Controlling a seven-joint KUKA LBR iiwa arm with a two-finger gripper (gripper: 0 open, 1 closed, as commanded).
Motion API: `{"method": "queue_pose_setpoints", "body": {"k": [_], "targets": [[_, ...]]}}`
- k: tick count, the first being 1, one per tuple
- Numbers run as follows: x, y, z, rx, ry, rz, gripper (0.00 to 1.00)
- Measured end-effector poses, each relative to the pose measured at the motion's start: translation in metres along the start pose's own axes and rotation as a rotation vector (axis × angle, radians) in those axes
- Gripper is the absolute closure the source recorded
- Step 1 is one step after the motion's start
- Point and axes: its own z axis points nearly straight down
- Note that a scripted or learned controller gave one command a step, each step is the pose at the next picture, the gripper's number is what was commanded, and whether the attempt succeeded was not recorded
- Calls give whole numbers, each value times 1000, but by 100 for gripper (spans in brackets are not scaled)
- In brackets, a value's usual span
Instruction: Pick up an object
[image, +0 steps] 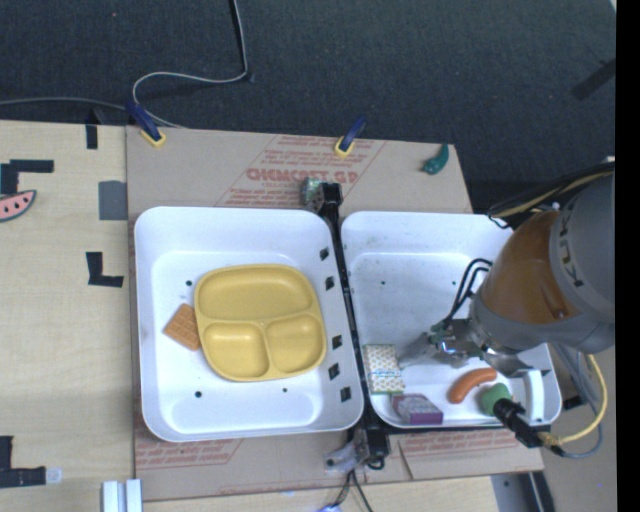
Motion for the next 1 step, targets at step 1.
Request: {"method": "queue_pose_setpoints", "body": {"k": [1], "targets": [[0, 0, -9, 0, 0, 0, 100]]}}
